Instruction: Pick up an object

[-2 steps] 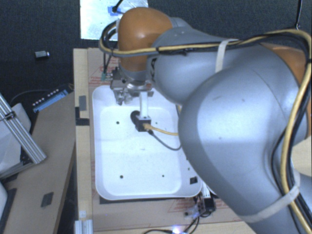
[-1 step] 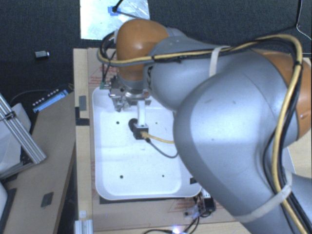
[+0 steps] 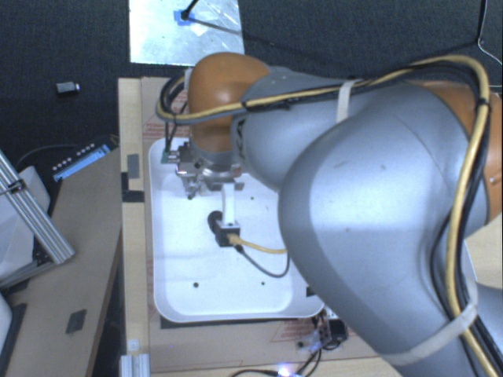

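Grey arm [image 3: 377,210] over a white bin [image 3: 177,265] on a tan bench [image 3: 86,289].

The smooth, rounded grey arm reaches in from the right and hides most of the bench, including anything lying beneath it. The dark, matte floor [image 3: 63,22] surrounds the flat, pale tan bench. The shallow white bin has rounded corners and a glossy floor dotted with a few small dark specks. A crinkled silver sheet [image 3: 157,30] lies on the floor beyond it. A ribbed aluminium rail [image 3: 35,222] slants at the left. Below the orange band [image 3: 220,77], the gripper [image 3: 203,181] hangs over the bin's far end; I cannot tell how far open it is or whether it holds anything.
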